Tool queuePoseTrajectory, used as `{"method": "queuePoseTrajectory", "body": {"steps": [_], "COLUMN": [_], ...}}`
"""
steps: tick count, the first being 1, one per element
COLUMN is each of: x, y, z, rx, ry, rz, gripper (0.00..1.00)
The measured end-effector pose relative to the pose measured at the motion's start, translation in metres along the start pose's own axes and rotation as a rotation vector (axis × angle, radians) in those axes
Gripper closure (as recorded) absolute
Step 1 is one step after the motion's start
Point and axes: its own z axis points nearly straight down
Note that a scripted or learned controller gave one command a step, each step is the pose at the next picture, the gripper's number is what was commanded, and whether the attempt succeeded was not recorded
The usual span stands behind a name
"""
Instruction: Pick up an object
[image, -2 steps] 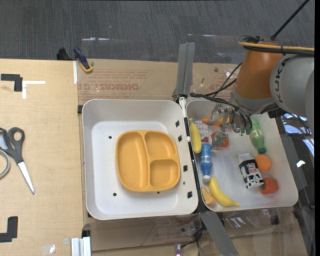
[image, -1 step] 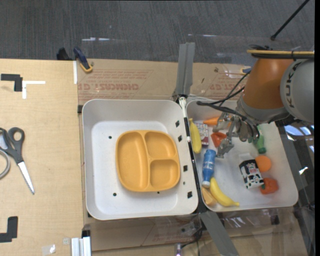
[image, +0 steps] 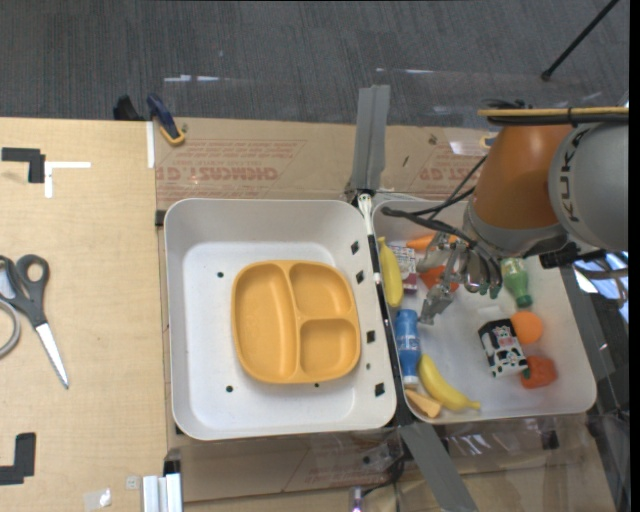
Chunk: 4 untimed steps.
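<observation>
Small orange item (image: 436, 277) lies in right bin (image: 570, 392), btw. yellow banana (image: 390, 275) & green bottle (image: 518, 283). Gripper (image: 440, 295) is right over it; open or closed, I cannot tell.

A banana (image: 447, 386), a blue bottle (image: 406, 345), a green bottle (image: 517, 282) and an orange ball (image: 527, 327) are lying in the right bin (image: 566, 398).

Plate (image: 296, 322) orange-yellow; left bin (image: 200, 340) white; bottle (image: 407, 342) blue; block (image: 502, 348) black-and-white patches; ball (image: 527, 327) orange.
</observation>
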Motion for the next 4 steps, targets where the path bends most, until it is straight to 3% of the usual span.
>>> {"method": "queuePoseTrajectory", "body": {"steps": [1, 2, 3, 4], "x": [-0.001, -0.004, 0.057, 0.057], "y": [0.000, 0.031, 0.055, 0.055], "z": [-0.010, -0.180, -0.148, -0.148], "rx": [0.001, 0.001, 0.001, 0.001], "ry": [-0.005, -0.002, 0.002, 0.002], "rz": [-0.001, 0.160, 0.182, 0.182], "gripper": [1.00, 1.00, 1.00, 0.00]}}
